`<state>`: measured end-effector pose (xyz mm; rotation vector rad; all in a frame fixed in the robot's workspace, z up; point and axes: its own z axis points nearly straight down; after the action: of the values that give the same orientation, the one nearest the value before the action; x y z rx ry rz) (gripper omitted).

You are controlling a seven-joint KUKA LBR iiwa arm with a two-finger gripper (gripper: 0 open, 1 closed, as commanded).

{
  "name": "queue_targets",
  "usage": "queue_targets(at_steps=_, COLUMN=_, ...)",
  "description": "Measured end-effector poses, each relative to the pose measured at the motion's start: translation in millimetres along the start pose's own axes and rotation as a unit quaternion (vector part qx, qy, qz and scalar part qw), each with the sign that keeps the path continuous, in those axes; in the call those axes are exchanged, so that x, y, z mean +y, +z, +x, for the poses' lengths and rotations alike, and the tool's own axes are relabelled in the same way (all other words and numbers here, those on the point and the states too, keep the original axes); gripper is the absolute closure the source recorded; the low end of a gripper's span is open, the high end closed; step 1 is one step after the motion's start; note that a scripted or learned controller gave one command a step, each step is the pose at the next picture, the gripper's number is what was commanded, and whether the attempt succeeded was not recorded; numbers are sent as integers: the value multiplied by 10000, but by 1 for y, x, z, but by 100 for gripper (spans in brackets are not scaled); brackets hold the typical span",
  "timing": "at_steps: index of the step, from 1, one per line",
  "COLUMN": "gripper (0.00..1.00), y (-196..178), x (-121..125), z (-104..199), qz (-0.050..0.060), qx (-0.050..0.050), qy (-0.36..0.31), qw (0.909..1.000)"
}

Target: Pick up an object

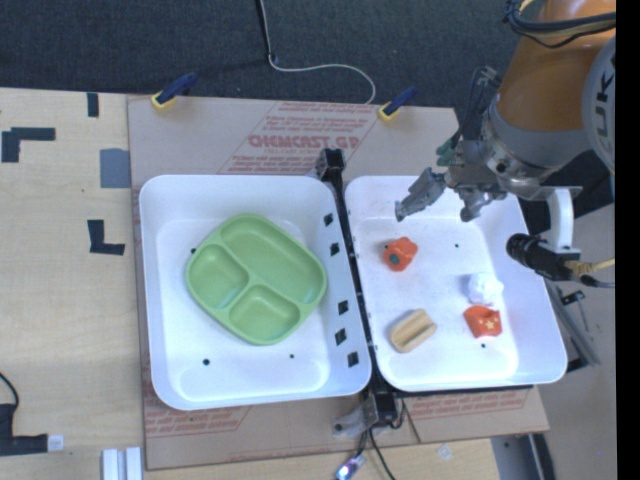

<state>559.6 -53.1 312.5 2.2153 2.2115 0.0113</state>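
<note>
The gripper hangs over the far part of the right bin, its two fingers spread wide with nothing between them. Just near and left of it lies an orange pepper-like toy. Toward the bin's right side sit a small white object and a red tomato-like toy, and a tan bread-roll toy lies near the front. The left bin holds a green divided plate.

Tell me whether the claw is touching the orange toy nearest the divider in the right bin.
Apart. The camera view shows the open claw hovering above and right of the orange toy, with bare white bin floor plainly between them.
</note>
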Motion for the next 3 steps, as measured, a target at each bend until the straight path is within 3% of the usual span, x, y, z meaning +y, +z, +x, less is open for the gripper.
queue_targets(at_steps=1, gripper=0, y=137, x=-13, z=-32, qz=139, qx=12, qy=8, qw=9999)
queue_targets(at_steps=2, gripper=0, y=227, x=-67, z=-47, qz=131, qx=24, qy=7, qw=9999)
queue_targets(at_steps=3, gripper=100, y=212, x=-63, z=-46, qz=92, qx=23, qy=-13, qw=10000)
